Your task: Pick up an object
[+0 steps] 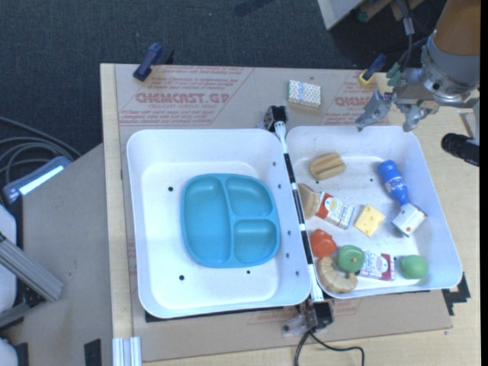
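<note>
On the cardboard-topped bench [198,97] sit two shallow white plastic bins side by side. The left bin [152,158] holds a light blue divided plastic tray [229,219]. The right bin [435,204] holds a scatter of small toy foods: a tan bread roll [327,165], a blue bottle [392,181], a red and white carton [334,210], a yellow cheese wedge [370,220], a small white box [408,219], a red tomato [322,243], a green apple [350,258] and a green lime [412,265]. Above the right bin's far rim, the grey arm's two-finger gripper [390,115] hangs with its metal fingers [371,117] spread apart, nothing between them and touching none of the objects.
</note>
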Controlling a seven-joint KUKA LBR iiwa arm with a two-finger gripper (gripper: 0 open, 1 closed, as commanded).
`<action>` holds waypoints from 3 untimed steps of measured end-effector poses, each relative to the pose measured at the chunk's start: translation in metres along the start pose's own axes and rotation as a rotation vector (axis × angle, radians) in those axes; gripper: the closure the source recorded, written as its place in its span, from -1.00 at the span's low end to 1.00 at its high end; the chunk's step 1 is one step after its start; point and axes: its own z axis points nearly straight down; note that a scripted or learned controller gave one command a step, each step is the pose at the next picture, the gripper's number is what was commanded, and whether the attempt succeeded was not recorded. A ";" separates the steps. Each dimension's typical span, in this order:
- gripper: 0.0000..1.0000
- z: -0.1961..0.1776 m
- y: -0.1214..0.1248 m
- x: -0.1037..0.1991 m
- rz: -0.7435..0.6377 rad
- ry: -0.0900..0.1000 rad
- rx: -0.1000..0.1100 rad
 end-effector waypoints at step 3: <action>1.00 0.181 0.008 -0.094 -0.004 0.003 -0.001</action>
